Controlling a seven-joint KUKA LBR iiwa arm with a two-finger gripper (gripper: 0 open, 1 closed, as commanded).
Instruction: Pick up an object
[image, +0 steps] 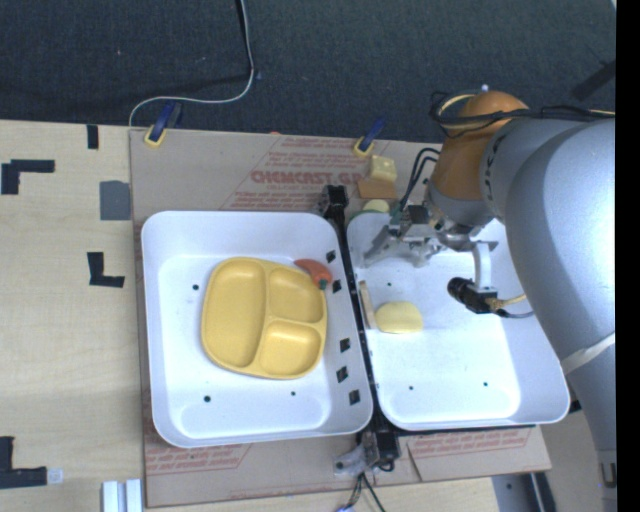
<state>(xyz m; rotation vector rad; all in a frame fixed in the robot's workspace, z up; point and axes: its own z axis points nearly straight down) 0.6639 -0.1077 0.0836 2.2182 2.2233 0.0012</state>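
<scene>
My gripper (388, 240) hangs low over the far left corner of the right bin (470, 385), close to the divide between the two bins. A pale yellow rounded object (399, 317) lies on the right bin's floor, a short way in front of the gripper and apart from it. A small orange-red object (315, 270) rests in the left bin (175, 330) by the far right rim of a yellow compartment plate (262, 317). Nothing shows held in the gripper.
Beyond the right bin's far edge, on the cardboard, sit a yellow block (382, 166), a brown block (376, 187) and a pale round piece (375, 207). The grey arm (560, 230) covers the right bin's right side. Blue clamps (160, 125) hold the cardboard's far edge.
</scene>
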